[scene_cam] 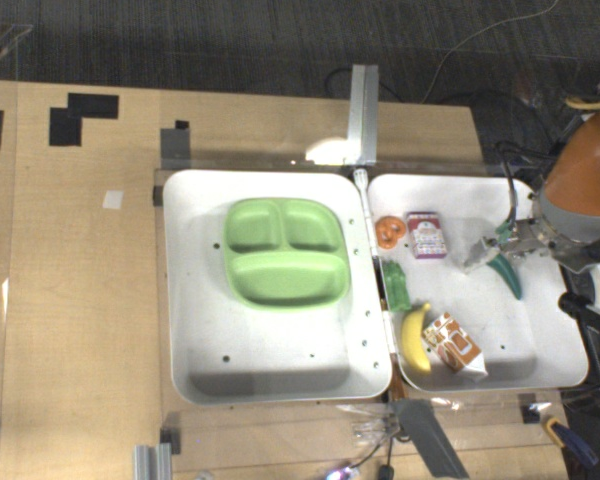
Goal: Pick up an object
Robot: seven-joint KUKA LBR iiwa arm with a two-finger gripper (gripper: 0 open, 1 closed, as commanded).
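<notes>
Wooden bench (70,298) with two white bins, green plate (283,251) in left bin (190,298), pincer (502,243) over right bin (540,353), finger state unclear, banana (414,336) left of it

The bench (70,298) is surfaced in pale, matt wood-look board, and the two bins (195,298) are moulded in smooth white plastic with a slight sheen. The green divided plate (284,251) is formed of smooth matt plastic, while the snack packet (454,346) is wrapped in glossy printed film. The banana (414,336) is seen with a smooth yellow skin.
</notes>
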